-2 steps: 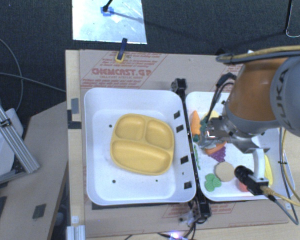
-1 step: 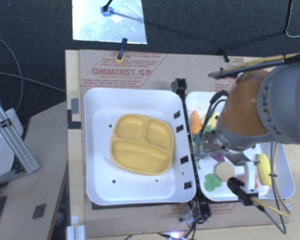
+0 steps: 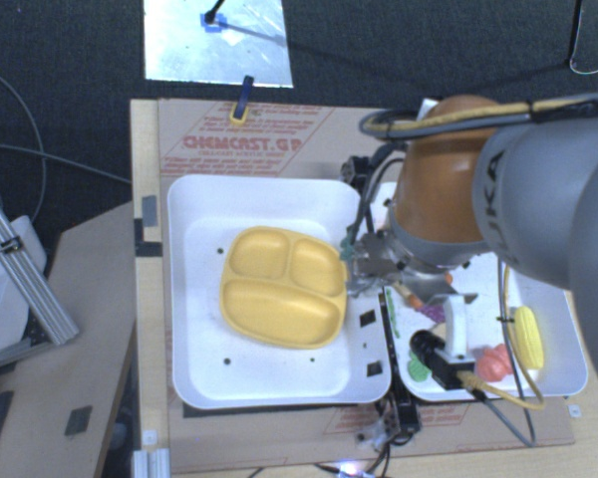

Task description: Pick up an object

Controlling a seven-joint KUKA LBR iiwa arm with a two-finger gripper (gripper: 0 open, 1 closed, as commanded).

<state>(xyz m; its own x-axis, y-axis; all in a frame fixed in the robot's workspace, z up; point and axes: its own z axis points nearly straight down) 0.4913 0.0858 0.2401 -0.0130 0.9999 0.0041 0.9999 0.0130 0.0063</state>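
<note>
Grey arm [image 3: 553,207] of mine hangs where the left bin [image 3: 199,366] meets the right bin [image 3: 568,366]; whether my gripper [image 3: 364,267] is open or holds anything, I cannot tell. Likeliest target: the yellow divided plate [image 3: 282,287] in the left bin, its rim just beside the gripper, toward the view's left

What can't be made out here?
Camera view:
- Right bin: the arm covers most of its floor.
- Tool: tucked under the arm beside the yellow plate; any grasp unreadable.
- Pink item, purple item: partly covered, too small to identify.
</note>
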